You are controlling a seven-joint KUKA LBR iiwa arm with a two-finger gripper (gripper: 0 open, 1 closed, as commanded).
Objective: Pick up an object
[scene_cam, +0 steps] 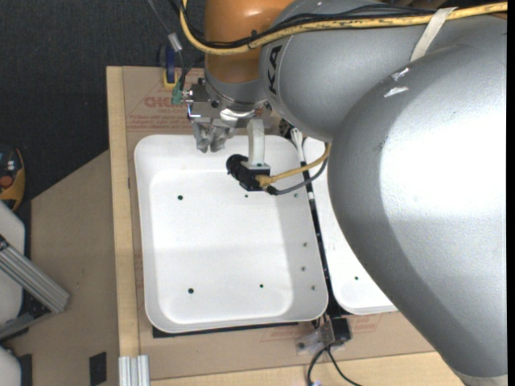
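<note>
So the big grey arm with the orange band (241, 10) comes in from the right and hangs over the far edge of the left shallow white plastic bin (161, 240). The tool (211, 139) sits right at that far rim, pointing down, just above or touching the bin wall; I can't tell which.

I honestly can't make out what state the tool is in. It's a small grey cluster, and nothing is visibly gripped. So I'd call nothing picked up as far as this view goes.

As for the object to grab: I can't spot a loose one. The left bin's floor shows a few small dark dots (180, 199) that look more like holes or marks than items. The only other thing close by is a black fitting with a yellow cable (249, 173) hanging just right of the tool, and that looks like part of the arm's own rig, not a pickable thing. The right white bin (354, 288) is mostly hidden under the arm's body, so if something is in there, I can't see it.

My read: the task is still at the start or mid-try. Finding, closing on and lifting a thing clear are all still left. Both bins sit on a brown cardboard-topped desk (129, 111).
</note>
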